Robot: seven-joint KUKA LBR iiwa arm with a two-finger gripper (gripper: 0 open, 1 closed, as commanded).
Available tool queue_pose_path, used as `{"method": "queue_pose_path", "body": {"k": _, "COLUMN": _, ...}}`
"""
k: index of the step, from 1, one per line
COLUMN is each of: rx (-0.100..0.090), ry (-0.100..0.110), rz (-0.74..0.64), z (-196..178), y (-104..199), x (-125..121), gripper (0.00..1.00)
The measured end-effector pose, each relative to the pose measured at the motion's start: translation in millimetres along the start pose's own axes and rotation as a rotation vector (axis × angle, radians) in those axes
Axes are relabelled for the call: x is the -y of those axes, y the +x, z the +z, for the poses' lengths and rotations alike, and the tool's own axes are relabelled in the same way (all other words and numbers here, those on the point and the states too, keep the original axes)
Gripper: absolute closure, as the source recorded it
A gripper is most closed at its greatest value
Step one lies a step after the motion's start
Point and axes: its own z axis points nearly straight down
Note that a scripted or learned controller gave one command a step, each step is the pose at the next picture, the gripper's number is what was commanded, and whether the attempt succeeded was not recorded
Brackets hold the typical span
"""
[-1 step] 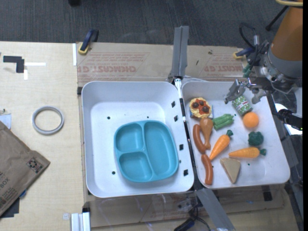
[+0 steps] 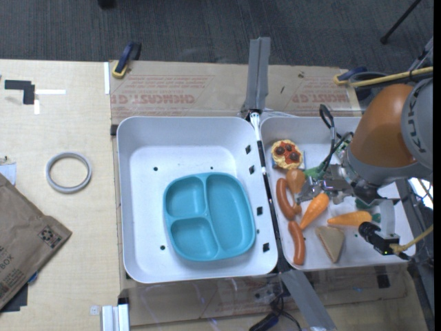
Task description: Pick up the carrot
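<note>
The carrot is orange and lies tilted in the right bin, thick end up and to the right, tip pointing down-left. My gripper sits right at the carrot's thick end, under the grey wrist and orange band. The gripper's metal parts overlap that end, so I cannot make out whether it has hold of the carrot. A second, smaller orange piece lies just right of the carrot.
The right bin also holds a small pizza, two red sausages, a brown rounded piece and a tan bread wedge. A teal divided plate lies in the left bin. A tape ring rests on the bench at left.
</note>
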Motion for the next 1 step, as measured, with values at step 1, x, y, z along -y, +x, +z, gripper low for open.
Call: {"method": "queue_pose_path", "body": {"k": 1, "rx": -0.002, "ry": -0.006, "rz": -0.029, "z": 25.3, "y": -9.4, "x": -8.3, "gripper": 0.00}}
